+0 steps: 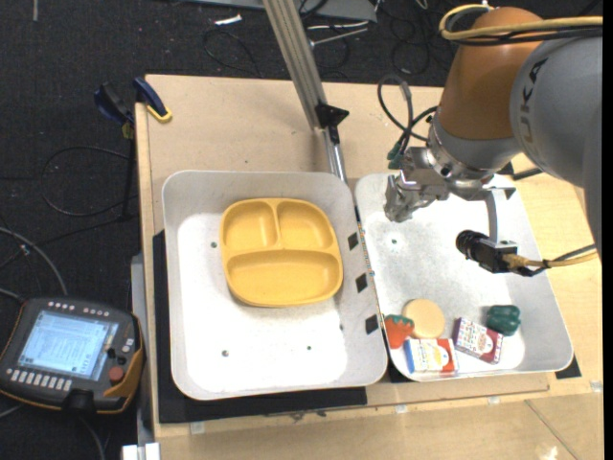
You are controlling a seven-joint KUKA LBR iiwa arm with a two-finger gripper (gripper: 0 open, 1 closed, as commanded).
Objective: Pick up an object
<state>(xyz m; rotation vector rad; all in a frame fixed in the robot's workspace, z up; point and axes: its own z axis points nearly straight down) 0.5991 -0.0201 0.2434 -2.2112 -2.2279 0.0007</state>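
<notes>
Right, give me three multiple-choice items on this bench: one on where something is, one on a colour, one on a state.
1. Where does the divided plate lie?
A. In the left bin
B. In the right bin
C. On the floor

2. What colour is the divided plate?
A. Blue
B. Yellow
C. Black

3. Where is the gripper relative to the small items?
A. Resting among them
B. Over the far end of the right bin, apart from them
C. Over the left bin

Answers:
1 A, the plate sits inside the left bin's rim.
2 B, its three compartments are all yellow.
3 B, the gripper is near the right bin's far corner, while the items cluster along its near edge.
</notes>
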